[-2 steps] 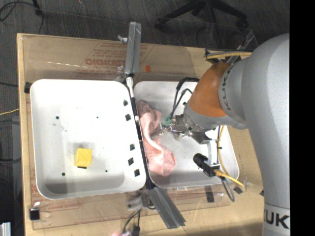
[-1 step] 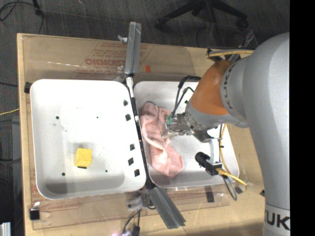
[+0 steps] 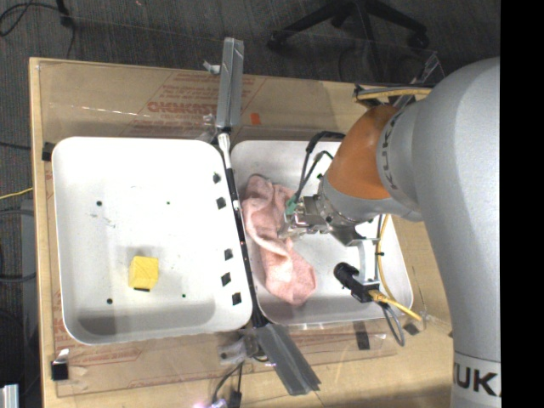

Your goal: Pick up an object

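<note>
Currently the grey arm (image 3: 450, 185) with its orange band (image 3: 357, 164) enters from 3 o'clock and reaches over the right shallow white bin (image 3: 280, 155). Its two-finger gripper (image 3: 293, 222) sits low in that bin, at the 3 o'clock edge of a crumpled pink cloth (image 3: 274, 240), and appears to touch the fabric. Whether the claw is wide, narrow or closed on the cloth cannot be told, since the wrist body hides it from above. The pink cloth lies against the bin's 9 o'clock wall, running from about 12 o'clock down toward 6 o'clock along the grey metal divider bar (image 3: 229, 100) between the bins; it rests on the bin floor. Black cables (image 3: 310, 155) loop from the wrist toward 12 o'clock, and a black-and-yellow cable fitting (image 3: 361, 287) hangs near the bin's 5 o'clock corner. The left shallow white bin (image 3: 85, 155) holds a small yellow square block (image 3: 143, 273) at roughly 7 o'clock of its floor, well apart from the gripper and the cloth. Both bins rest on a light wooden bench (image 3: 42, 228).
</note>
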`<action>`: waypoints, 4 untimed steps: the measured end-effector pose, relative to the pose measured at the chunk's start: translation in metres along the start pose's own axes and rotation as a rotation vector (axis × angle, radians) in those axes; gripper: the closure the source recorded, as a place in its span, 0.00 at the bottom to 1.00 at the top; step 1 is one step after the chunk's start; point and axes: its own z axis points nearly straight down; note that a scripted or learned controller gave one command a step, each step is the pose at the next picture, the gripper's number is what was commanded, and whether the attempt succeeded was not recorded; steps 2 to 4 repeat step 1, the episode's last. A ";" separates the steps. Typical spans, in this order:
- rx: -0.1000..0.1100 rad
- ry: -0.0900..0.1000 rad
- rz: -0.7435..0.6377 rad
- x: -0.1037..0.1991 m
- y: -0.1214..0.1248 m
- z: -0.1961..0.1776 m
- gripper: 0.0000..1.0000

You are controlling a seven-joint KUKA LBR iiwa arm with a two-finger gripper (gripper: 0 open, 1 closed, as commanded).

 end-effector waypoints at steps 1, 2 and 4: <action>0.004 0.001 0.208 0.024 0.038 -0.094 1.00; 0.004 0.001 0.208 0.024 0.038 -0.094 1.00; 0.004 0.001 0.208 0.024 0.038 -0.094 1.00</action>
